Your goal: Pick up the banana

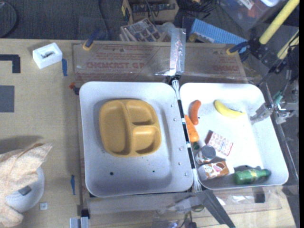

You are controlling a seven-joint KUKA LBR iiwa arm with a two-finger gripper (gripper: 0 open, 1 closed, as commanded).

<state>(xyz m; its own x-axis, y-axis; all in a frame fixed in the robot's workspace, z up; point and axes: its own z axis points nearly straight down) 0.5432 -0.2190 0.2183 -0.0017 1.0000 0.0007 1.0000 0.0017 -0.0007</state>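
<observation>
On the tabletop point(42, 108), the left bin point(90, 175) carries a yellow divided tray point(129, 127). In the right bin point(266, 151), a sausage point(194, 111) and a carrot point(191, 129) lie along the left wall, with a small can point(208, 152), a snack packet point(219, 143) and a green bottle point(251, 175) nearer the front. The banana point(227, 109) lies near the back wall, untouched. The gripper point(278, 109) sits at the bin's right edge, well apart from the banana; whether it is wide or narrow I cannot tell.

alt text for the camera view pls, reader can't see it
A yellow banana lies near the back of the right white bin, with the gripper just to its right at the rim. The left white bin holds a divided yellow tray.
</observation>
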